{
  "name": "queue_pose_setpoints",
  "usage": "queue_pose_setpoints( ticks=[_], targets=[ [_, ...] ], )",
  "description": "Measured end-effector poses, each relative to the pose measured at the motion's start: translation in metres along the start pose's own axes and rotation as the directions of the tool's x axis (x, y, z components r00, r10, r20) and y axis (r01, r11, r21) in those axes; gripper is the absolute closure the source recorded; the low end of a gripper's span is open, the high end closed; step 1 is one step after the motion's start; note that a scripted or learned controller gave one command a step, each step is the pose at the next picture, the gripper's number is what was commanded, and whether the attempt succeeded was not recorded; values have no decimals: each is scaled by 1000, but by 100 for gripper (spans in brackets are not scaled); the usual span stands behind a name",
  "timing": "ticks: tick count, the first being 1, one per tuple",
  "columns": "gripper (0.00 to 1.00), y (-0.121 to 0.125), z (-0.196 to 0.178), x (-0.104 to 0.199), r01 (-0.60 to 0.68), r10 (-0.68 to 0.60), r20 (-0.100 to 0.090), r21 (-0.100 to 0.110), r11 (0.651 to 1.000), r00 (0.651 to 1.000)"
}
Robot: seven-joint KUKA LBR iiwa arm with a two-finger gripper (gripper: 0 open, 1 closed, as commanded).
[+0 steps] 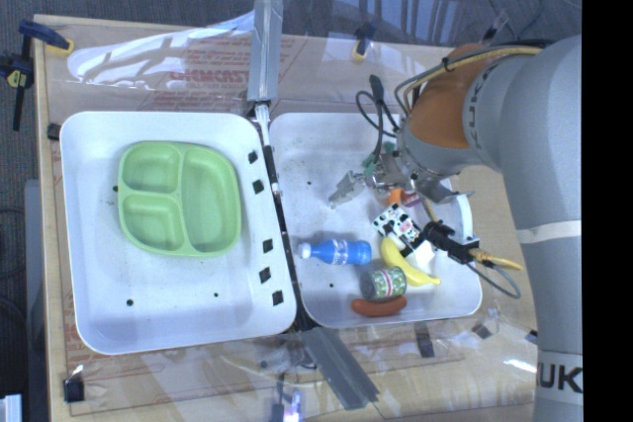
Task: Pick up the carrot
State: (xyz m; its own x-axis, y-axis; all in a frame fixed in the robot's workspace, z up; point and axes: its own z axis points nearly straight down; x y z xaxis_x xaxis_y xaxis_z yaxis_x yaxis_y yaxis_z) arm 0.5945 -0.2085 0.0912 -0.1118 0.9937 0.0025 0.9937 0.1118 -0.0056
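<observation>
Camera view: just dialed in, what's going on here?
The arm reaches in over the right bin, with its gripper low near the bin's middle. Something orange shows by the gripper, perhaps the carrot, but a grasp cannot be confirmed. A blue bottle, banana, can and sausage lie near the front. The left bin holds a green tray.

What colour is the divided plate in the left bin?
Light green: the divided plate shows it plainly in the camera view, against the white left bin.

Seemingly "UK" on arm (554, 212)
</observation>
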Motion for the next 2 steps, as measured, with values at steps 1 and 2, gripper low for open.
queue_pose_setpoints(
  ticks=[1, 2],
  targets=[
    [0, -1, -92, -2, -32, 32, 3, -5, 999, 999],
    [0, 61, -4, -8, 12, -12, 2, -2, 1000, 1000]
  ],
)
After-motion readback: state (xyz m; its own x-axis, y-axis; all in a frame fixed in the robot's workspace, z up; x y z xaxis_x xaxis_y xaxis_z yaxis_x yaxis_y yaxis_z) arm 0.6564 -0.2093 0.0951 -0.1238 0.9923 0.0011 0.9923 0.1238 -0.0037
